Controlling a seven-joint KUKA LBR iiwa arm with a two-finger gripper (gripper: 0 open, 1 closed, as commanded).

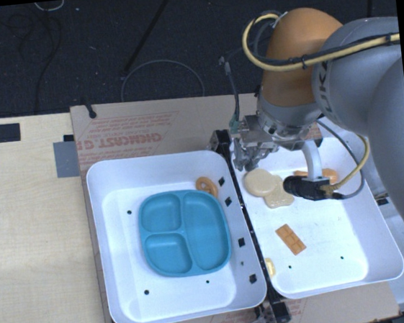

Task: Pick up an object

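Note:
My gripper (248, 153) hangs over the far left corner of the right bin (359, 266), just above a cream flat round piece (261, 181). A second cream piece (280, 199) lies against that one, toward the front. A brown rectangular cracker (290, 239) rests in the middle of the right bin. An orange item (325, 175) shows partly behind the robot's wrist parts. I see nothing held by the gripper.
The left bin (117, 275) holds a blue divided plate (183, 233) and a tan pretzel-like ring (206, 185) by its far right wall. A small yellow piece (270, 267) sits by the divider between the bins. The grey arm (367, 87) covers the right bin's far right side.

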